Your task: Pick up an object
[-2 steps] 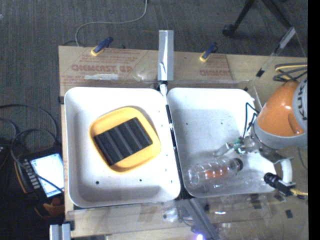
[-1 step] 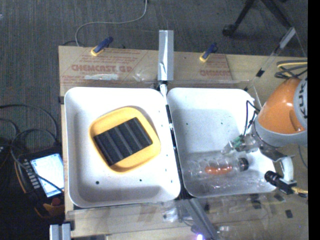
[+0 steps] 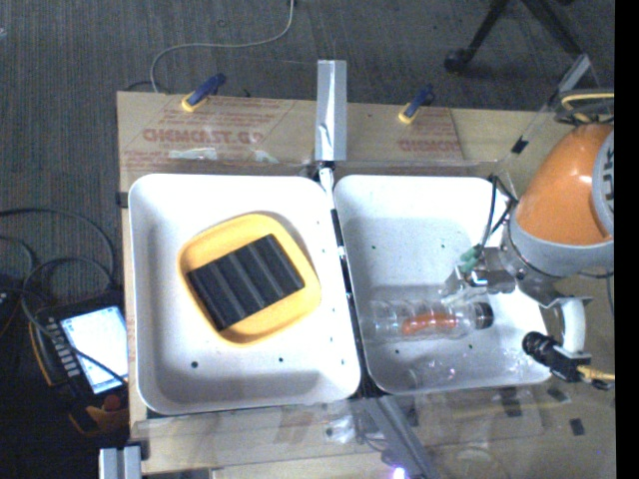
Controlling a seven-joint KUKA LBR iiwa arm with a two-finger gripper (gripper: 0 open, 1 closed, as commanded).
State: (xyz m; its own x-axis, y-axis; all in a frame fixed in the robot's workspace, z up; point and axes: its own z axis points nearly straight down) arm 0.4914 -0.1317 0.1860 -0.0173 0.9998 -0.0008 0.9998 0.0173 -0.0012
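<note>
A clear plastic bottle (image 3: 429, 319) with an orange label and a dark cap lies on its side in the right bin (image 3: 399, 228), near the front. The gripper (image 3: 477, 279) hangs just above the bottle's capped right end, under the orange band of the arm (image 3: 569, 203). A yellow tray with a black ribbed insert (image 3: 250, 277) lies in the left bin (image 3: 160, 218), far from the gripper.
The ridge between the two bins (image 3: 339, 267) runs down the middle. A metal post (image 3: 330, 108) stands behind it. Two clamps (image 3: 203, 91) (image 3: 416, 104) hold the cardboard at the back. A small device (image 3: 85, 342) lies on the floor at left.
</note>
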